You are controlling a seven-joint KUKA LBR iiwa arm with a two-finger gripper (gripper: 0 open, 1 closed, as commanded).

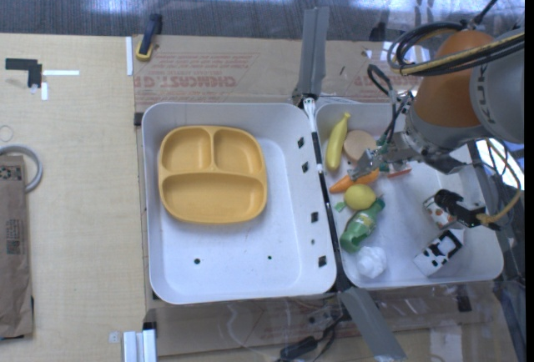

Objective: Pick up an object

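The right bin (467, 273) holds several small items. A yellow banana (336, 140) lies at its left edge, with a tan round piece (359, 143) beside it. Below them are an orange carrot (349, 182), a yellow lemon (360, 197), a green bottle (360, 228) and a white crumpled lump (370, 262). A black-and-white toy (439, 253) sits near the front right. My gripper (375, 163) reaches in from the right and hangs low over the carrot's right end, just beside the tan piece. Nothing is seen held in it.
The left bin (250, 268) carries a yellow divided plate (213, 173) in its upper left part. The bins' shared wall (319, 185) runs close to the banana and bottle. The arm's grey and orange body (455, 102) covers the right bin's upper right.
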